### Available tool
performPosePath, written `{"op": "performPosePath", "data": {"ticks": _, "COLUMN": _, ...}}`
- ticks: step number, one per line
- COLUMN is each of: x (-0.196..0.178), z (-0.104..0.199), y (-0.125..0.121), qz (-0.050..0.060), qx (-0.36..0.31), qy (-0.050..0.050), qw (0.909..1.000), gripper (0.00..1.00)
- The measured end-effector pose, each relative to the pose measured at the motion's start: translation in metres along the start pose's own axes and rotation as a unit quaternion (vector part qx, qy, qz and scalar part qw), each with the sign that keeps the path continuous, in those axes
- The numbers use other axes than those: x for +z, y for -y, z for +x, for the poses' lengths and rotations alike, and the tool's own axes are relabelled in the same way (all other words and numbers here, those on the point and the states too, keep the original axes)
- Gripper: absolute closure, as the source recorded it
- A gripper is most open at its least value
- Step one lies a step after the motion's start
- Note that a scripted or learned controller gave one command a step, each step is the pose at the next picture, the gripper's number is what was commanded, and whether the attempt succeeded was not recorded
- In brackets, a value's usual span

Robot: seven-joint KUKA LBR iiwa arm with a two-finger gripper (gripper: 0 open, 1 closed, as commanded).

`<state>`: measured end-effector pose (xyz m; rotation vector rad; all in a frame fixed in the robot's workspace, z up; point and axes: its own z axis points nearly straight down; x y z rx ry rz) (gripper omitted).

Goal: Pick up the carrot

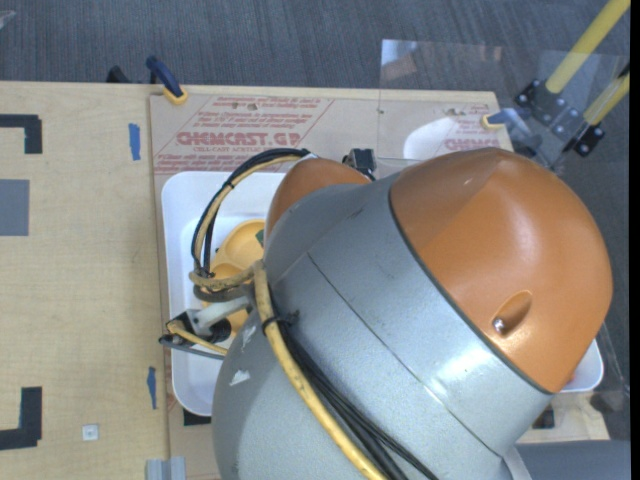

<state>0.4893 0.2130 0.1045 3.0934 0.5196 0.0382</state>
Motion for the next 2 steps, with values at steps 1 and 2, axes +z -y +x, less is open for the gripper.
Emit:
{"op": "performPosePath", "data": {"ticks": 1, "x": -0.0054, "z": -0.0001, "y": -0.0003, "qz": -0.002, "qx": -0.001, "qy": 0.001, "qw": 1.0000, "gripper": 1.00}}
{"op": "performPosePath", "data": {"ticks": 2, "x": 0.0031, "z": 0.0009, "y": 0.0019, "qz": -0.001, "qx": 0.038, "qy": 0.002, "qw": 0.9993, "gripper": 1.00}}
